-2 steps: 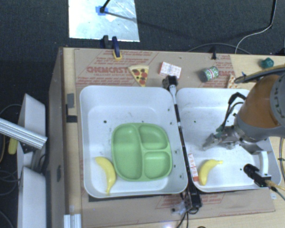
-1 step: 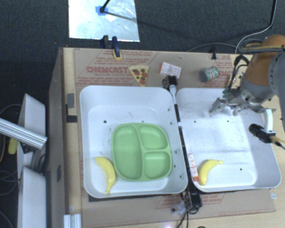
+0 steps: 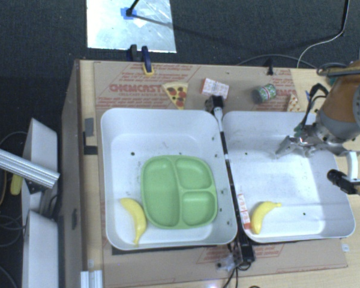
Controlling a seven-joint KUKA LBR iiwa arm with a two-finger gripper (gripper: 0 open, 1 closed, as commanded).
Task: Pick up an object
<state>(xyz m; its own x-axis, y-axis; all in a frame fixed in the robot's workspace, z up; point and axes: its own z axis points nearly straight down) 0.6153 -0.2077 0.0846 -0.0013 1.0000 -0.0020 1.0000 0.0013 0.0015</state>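
Gripper [image 3: 286, 147] in right bin [image 3: 324, 227], banana [image 3: 262, 213] well apart.

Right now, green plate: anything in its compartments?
Empty. The green plate shows three bare compartments; the banana lies beside it in the bin.

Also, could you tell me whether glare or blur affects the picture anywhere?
Camera view: the shiny silver sheet on the dark floor glares white; both shallow white bins look bright but readable; the grey two-finger gripper is slightly soft, its fingers unclear.
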